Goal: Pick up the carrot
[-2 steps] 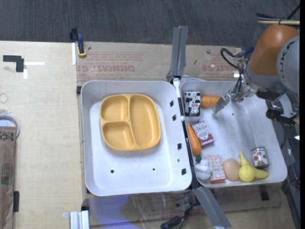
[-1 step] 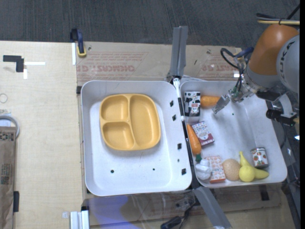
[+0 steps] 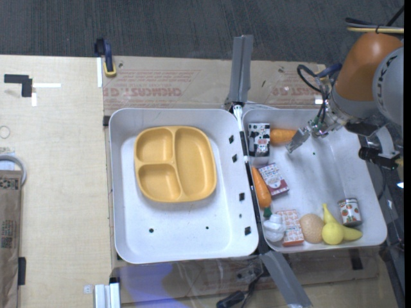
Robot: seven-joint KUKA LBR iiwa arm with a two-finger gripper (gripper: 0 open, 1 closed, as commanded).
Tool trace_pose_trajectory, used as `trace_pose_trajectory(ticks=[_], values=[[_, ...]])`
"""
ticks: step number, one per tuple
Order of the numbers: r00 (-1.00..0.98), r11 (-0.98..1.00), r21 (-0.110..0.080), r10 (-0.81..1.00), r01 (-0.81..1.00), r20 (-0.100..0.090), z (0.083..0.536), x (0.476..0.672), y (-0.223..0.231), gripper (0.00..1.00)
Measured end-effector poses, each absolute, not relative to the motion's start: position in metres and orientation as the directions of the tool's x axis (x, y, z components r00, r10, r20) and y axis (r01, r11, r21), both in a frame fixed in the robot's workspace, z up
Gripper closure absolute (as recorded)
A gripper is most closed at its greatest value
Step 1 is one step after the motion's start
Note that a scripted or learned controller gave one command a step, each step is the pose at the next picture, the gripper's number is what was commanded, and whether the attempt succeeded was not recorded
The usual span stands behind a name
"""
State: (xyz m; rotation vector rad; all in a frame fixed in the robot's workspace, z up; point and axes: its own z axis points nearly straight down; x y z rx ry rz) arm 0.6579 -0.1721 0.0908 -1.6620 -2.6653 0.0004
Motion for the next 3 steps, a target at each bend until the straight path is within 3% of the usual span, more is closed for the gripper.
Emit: trace_pose_trajectory(ticks=[1,3], values=[[0.12,-0.12,-0.033,0.993,0.992,-0.001,0.0868,0.6517,-0.1506,0.0],[0.12,-0.12,-0.033,0.993,0.992,-0.001,0.0866,0.6517,-0.1506,0.0]])
